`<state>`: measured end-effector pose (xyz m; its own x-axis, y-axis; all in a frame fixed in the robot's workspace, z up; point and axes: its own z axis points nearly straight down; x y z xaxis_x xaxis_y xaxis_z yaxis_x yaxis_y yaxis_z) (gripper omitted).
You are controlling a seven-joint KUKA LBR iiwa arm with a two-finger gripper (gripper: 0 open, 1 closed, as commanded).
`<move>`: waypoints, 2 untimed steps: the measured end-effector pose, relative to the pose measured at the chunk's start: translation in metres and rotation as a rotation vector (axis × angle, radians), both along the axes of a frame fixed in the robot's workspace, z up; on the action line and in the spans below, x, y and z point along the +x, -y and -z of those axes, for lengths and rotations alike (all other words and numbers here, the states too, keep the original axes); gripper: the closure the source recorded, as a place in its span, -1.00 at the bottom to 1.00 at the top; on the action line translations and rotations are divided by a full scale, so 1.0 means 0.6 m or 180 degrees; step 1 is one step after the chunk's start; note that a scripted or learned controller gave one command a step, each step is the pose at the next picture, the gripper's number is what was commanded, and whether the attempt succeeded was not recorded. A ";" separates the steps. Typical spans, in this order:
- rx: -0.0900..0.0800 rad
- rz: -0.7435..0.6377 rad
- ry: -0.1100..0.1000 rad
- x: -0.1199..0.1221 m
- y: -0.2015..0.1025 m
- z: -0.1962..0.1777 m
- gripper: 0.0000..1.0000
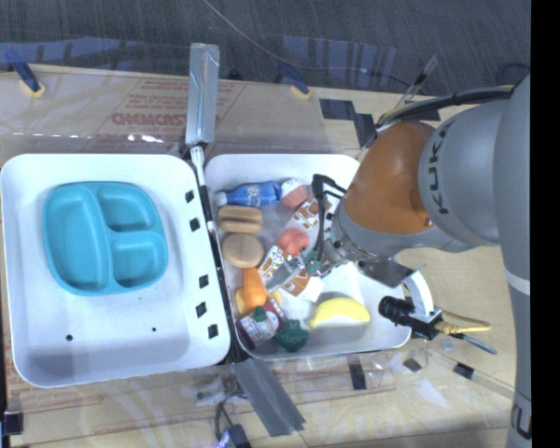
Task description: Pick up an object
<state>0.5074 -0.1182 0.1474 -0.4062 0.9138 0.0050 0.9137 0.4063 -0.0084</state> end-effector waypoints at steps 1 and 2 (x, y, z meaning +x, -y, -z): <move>-0.0010 0.0206 0.0045 -0.025 0.045 -0.132 -1.00; -0.0009 -0.0068 0.0043 0.043 0.015 0.067 -1.00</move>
